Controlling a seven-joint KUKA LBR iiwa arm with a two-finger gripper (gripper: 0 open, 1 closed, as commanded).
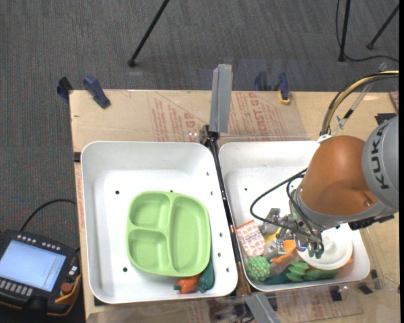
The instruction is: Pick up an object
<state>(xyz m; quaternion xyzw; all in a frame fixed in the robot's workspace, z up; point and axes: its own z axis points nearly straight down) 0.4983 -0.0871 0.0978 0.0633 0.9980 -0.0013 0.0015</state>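
Note:
My gripper [287, 237] is low in the right bin [269, 151], over a pile of small toys at the bin's front. Beneath and around it lie a red and white packet [248, 237], a green bumpy ball [258, 268], an orange piece [287, 248] and green pieces [298, 272]. A white round lid [337, 252] lies just to its right. The orange wrist band [337, 177] hides the bin's right half. Nothing is visibly lifted off the pile.
The left bin [94, 180] holds a green divided plate [168, 234], with a small orange toy [186, 284] and a dark green one [207, 279] at its front edge. A grey post [221, 103] stands behind the bins. A teach pendant [30, 268] lies at the lower left.

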